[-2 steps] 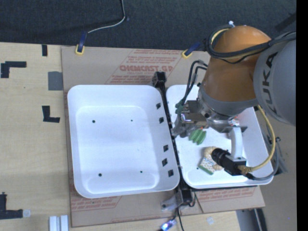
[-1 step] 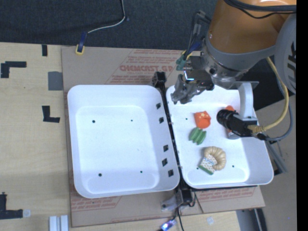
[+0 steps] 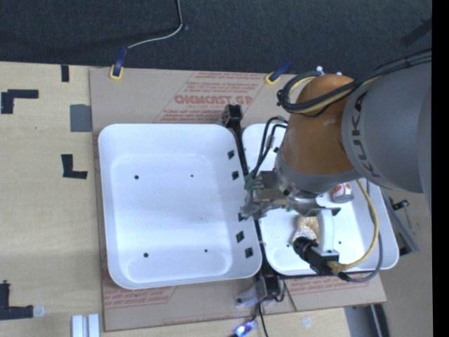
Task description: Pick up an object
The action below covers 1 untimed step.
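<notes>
Hand (image 3: pixel 280 201) sat low in the shallow white right bin (image 3: pixel 382 255), grip state hidden by the wrist. Crumpled tan lumpy object (image 3: pixel 309 225) lay just right-below it, apparently ungrasped.

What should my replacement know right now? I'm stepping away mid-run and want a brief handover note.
Tool: the arm is down over the right bin; its wrist hides the tool, so a grasp cannot be confirmed.
Things: a tan crumpled object lies in the right bin beside the wrist; a red-and-white item peeks out at the arm's edge. The left bin sits alongside.
Done: arm positioned over the right bin.
Left: confirm a grasp, then lift an object.
</notes>
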Each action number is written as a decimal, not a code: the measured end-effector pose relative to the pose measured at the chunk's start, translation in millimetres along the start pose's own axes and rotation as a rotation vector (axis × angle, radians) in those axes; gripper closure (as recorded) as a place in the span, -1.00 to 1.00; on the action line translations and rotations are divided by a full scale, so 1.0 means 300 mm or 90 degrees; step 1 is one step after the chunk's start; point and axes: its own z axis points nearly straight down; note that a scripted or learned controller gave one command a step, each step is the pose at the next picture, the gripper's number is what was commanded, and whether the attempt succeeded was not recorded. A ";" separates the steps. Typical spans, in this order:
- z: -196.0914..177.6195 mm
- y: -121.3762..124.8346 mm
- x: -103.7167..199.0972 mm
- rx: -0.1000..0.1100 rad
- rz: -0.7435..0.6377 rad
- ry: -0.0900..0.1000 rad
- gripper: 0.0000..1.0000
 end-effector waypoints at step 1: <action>0.018 0.012 -0.244 -0.010 0.002 0.000 1.00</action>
